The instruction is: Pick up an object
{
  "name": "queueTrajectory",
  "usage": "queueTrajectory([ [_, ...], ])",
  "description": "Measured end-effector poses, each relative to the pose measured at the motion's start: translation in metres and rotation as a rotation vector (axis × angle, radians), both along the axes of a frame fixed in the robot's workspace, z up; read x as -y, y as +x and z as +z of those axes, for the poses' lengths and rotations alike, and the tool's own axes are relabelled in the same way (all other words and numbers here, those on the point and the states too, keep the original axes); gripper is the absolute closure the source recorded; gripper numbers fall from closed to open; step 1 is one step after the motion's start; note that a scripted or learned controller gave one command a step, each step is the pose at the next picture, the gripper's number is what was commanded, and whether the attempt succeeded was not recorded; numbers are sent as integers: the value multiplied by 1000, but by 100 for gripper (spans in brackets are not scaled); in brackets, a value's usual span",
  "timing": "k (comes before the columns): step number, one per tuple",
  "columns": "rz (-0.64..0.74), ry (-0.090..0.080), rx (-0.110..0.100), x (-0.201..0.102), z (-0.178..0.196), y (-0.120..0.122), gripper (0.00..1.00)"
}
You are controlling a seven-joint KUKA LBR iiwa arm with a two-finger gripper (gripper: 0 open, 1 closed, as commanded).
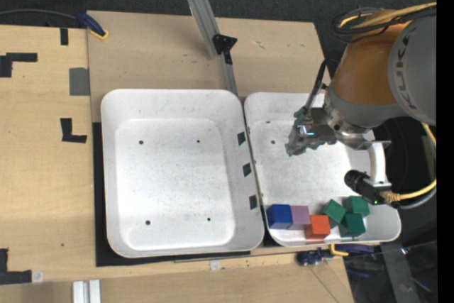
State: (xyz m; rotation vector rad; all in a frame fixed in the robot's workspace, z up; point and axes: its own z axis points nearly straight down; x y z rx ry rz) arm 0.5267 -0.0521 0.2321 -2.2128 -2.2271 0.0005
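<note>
Camera view looks down on a wooden counter (pixel 177 46) carrying two shallow white bins side by side. The left bin (pixel 117 152) sits at about 9 o'clock from centre; the right bin (pixel 273 106) lies toward 3 o'clock. The grey arm with its orange band (pixel 369 71) reaches in from 3 o'clock, and its end effector (pixel 303 137) hovers over the upper middle of the right bin, with bare bin floor beneath it. Whether it is apart or together cannot be told from this slant; nothing is seen between its tips.

The candidate objects cluster along the right bin's 6 o'clock edge: a blue block (pixel 279 216), a pale purple block (pixel 300 215) touching it, an orange block (pixel 319 225), and green blocks (pixel 347 216) packed just beside.

By my judgement the pick is not yet done: all the blocks rest in the bin, well apart from the end effector. Travel toward 6 o'clock, descent and closing remain.
</note>
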Motion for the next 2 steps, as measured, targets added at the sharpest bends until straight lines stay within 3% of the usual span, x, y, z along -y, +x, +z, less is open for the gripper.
queueTrajectory([
  [2, 0, 0, -2, -110, -13, -10, 100],
])
